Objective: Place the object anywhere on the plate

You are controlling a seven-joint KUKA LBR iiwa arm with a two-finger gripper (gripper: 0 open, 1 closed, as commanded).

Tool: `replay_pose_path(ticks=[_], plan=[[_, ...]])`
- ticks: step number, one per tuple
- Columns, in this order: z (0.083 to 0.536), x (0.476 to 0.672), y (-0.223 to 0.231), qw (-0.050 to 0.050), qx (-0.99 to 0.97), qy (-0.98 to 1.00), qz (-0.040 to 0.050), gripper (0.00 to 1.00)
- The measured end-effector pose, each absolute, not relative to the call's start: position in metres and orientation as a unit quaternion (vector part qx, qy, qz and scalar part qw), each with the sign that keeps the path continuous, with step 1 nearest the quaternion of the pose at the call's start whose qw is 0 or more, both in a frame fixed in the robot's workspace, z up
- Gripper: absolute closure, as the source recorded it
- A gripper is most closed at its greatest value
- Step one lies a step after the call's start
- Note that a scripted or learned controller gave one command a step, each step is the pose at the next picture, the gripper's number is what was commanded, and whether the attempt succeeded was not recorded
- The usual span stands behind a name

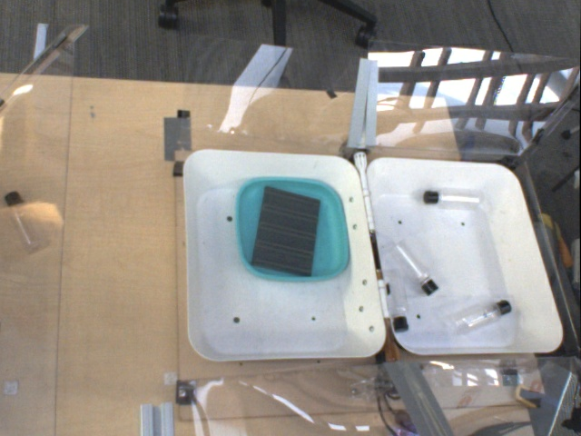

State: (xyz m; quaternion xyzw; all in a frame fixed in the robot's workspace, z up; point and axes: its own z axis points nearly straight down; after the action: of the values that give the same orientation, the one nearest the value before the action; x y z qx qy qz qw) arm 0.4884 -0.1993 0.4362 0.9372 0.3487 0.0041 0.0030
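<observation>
A teal plate (337, 234) lies in the upper middle of the left white bin (209, 316). A dark grey ribbed rectangular object (287, 231) rests flat on the plate, slightly tilted, well inside the rim. Nothing touches it from above.
The right white bin (526, 325) holds three clear vials with black caps: one near the top (449, 196), one at the middle left (416, 271), one at the lower right (481, 313). A metal divider post (363, 107) stands behind the bins. Wooden bench surface spreads to the left.
</observation>
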Motion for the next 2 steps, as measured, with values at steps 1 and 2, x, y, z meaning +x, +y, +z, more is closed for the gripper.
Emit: replay_pose_path(ticks=[1, 2], plan=[[0.4363, 0.4883, -0.1997, 0.003, 0.957, 0.289, 0.0040, 0.00], [0.4362, 0.4885, -0.2050, 0.003, 0.973, 0.229, 0.0044, 0.00]])
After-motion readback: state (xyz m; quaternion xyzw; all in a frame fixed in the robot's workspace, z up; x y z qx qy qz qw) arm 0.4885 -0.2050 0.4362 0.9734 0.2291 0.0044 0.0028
